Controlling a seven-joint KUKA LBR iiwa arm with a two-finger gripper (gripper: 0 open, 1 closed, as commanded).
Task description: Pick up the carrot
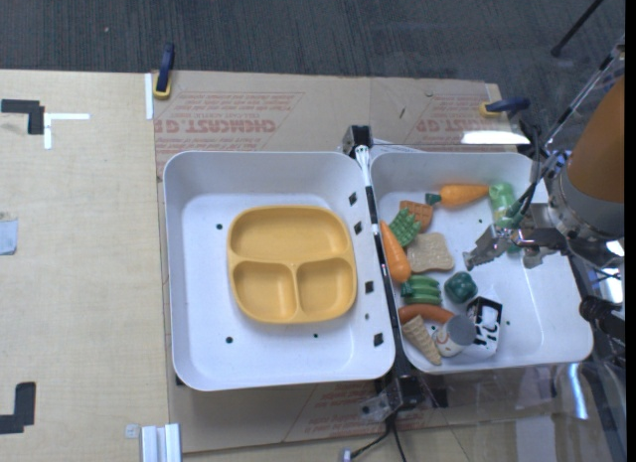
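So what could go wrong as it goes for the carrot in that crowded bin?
Two orange carrot-shaped toys lie in the right white bin: one at the back, one along the left wall. The arm might pick either. The left one touches a green ridged piece and a bread slice, so the end effector could grab those instead.

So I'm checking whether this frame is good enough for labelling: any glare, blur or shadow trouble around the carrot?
Camera view: light is even, with soft shadows inside the right bin; the carrot is sharp and unshaded; a bright glare patch sits on the cardboard behind that bin; the gripper and arm look slightly blurred, so the jaws are hard to read.
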